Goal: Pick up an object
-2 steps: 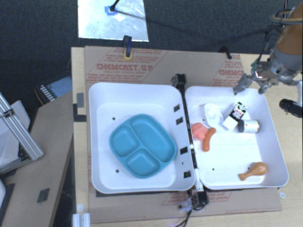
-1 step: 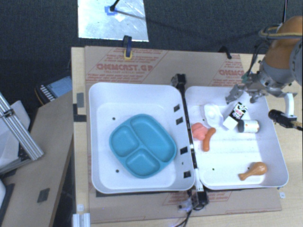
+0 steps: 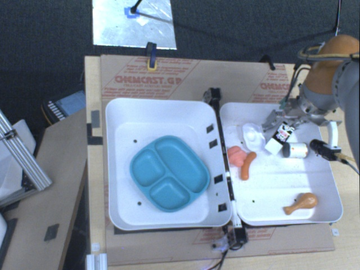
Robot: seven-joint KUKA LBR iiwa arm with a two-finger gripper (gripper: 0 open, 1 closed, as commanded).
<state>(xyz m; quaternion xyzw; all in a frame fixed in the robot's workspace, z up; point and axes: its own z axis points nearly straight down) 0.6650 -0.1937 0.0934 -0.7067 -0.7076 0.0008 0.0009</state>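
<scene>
Hanging over the right bin (image 3: 332, 204), the gripper (image 3: 283, 129) is just above a small white block (image 3: 273, 145) with a black-marked piece between its fingers, though a firm grasp cannot be told, while an orange sausage (image 3: 247, 165) lies well apart leftward.

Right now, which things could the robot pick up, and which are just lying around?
For the job:
gripper
white bottle
orange sausage
pink piece
drumstick
clear white lump

Just lying about:
blue divided plate in the left bin
yellow clamp
foil sheet
</scene>
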